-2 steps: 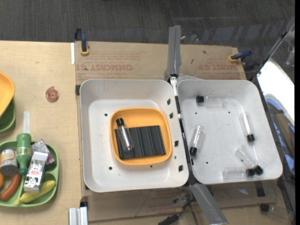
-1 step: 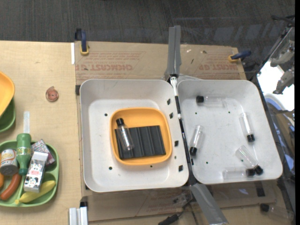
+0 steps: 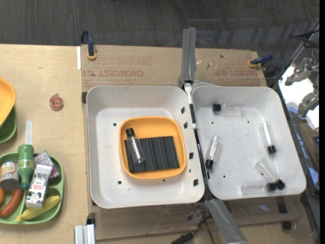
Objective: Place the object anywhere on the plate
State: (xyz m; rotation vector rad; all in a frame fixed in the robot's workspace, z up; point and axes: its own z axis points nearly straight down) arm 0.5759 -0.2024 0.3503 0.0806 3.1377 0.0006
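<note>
- The gripper's fingers cannot be made out; metal parts of the rig (image 3: 303, 80) show at the right edge, beyond the right bin's far corner, too blurred to read.
- The right bin (image 3: 238, 187) holds several clear vials with black caps, lying apart from one another.
- One vial (image 3: 229, 109) lies near the bin's far left part, its cap pointing left.
- A second vial (image 3: 211, 151) lies tilted close to the left wall, cap toward the near side.
- A third vial (image 3: 267, 138) lies toward the right side, cap at its near end.
- Two more vials (image 3: 269, 177) lie near the bin's near right corner, close together; whether they touch cannot be told.
- The left bin (image 3: 101, 136) holds an orange plate (image 3: 152, 123) near its middle.
- On the plate lies a dark ribbed block (image 3: 157, 153), and a capped vial (image 3: 134, 147) rests on the block's left part, cap at the far end.
- On the wooden bench to the left sits a green tray (image 3: 53, 207) carrying toy food and a small green bottle (image 3: 25, 163).
</note>
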